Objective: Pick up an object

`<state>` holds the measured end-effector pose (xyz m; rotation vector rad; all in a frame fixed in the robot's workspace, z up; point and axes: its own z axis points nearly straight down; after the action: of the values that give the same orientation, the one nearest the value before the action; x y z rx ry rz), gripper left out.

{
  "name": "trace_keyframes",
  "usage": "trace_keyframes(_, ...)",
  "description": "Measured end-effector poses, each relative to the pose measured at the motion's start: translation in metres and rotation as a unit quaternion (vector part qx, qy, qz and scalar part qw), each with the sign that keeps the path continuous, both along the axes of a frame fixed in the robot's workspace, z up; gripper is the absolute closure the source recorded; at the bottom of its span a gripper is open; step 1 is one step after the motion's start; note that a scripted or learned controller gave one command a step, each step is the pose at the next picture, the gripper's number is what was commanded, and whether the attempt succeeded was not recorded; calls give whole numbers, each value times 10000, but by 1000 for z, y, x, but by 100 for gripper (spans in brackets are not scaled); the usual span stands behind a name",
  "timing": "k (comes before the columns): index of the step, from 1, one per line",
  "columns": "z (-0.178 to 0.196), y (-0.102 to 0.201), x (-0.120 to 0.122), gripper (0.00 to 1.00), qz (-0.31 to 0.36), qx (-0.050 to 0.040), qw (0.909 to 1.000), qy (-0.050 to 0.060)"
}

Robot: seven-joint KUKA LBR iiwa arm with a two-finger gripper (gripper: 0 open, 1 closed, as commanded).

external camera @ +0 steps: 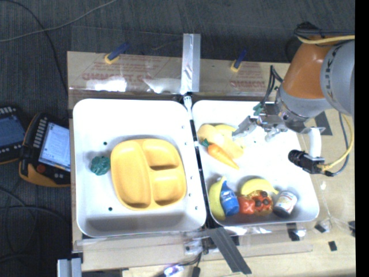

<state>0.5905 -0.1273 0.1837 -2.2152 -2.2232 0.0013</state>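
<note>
the pale yellow, smooth plastic fruit (221, 138) lies near the left wall of the right shallow white bin (300, 209), with a small orange plastic carrot (221, 154) resting against its lower edge. the metal two-finger gripper (259, 128) hovers just right of this pair; its grey fingers (244, 126) stand spread apart with nothing between them. the wrist joint above them is partly hidden by the orange band of the grey arm (316, 77), which is cut off at the right. along the bin's near wall sits a crowded cluster: a curved yellow banana (214, 198), a blue crinkled packet (229, 202), a red toy with dark spots (256, 203), a yellow rounded piece (257, 185) and a small labelled can (285, 202); overlaps make their outlines hard to separate. the left white bin (92, 218) holds a glossy yellow compartmented plastic tray (149, 172) and, just beside it, a small knobbly green object (100, 164) of unclear shape.
</note>
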Motion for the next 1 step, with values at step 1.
trace_keyframes(1,-94,29,26,0,569,-23,9984,-61)
